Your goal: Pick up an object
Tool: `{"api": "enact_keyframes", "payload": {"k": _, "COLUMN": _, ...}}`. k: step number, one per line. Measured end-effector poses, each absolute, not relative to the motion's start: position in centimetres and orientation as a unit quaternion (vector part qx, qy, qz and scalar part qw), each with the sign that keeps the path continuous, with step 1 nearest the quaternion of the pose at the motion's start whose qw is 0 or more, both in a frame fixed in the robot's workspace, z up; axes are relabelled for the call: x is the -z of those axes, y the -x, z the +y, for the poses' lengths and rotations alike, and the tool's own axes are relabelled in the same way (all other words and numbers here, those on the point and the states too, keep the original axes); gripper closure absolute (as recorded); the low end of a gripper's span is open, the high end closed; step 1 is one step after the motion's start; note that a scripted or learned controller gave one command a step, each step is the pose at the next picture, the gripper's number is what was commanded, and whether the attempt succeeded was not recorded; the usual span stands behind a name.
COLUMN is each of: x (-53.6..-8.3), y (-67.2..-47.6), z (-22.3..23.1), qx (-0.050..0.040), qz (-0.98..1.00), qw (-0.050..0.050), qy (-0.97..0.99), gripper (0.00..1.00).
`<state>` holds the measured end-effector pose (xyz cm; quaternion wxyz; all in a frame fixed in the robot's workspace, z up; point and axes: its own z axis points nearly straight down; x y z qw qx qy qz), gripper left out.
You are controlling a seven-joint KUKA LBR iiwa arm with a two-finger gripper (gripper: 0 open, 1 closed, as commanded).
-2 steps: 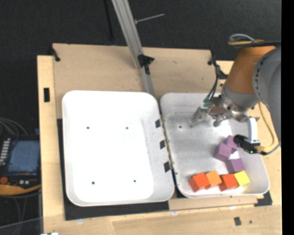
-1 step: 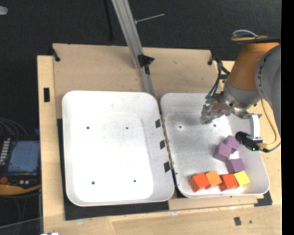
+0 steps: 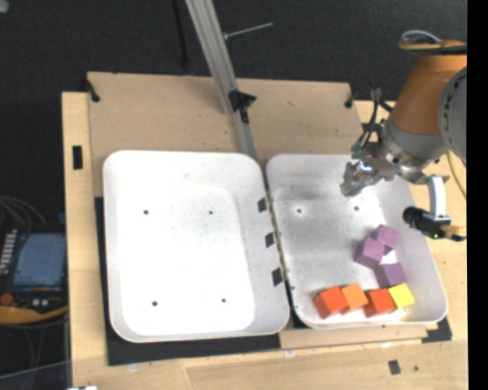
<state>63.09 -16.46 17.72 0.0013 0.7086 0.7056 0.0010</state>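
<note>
Hovering over the right bin (image 3: 309, 177), your gripper (image 3: 356, 177) carries nothing visible; finger spacing I cannot tell. Next, descend toward the purple blocks (image 3: 377, 247), probably nearest.

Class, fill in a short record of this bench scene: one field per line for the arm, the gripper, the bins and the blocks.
arm: enters from the right
gripper: above the right bin's far part, away from the blocks
right bin: holds the blocks
blocks: purple blocks, orange blocks, yellow block, clustered in near right corner
left bin: white
</note>
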Motion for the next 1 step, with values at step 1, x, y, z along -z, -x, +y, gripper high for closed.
{"api": "enact_keyframes", "payload": {"k": 1, "x": -24.1, "y": -63.82, "z": -16.51, "qx": -0.0025, "qz": 0.708, "qw": 0.004, "qy": -0.706, "gripper": 1.0}}
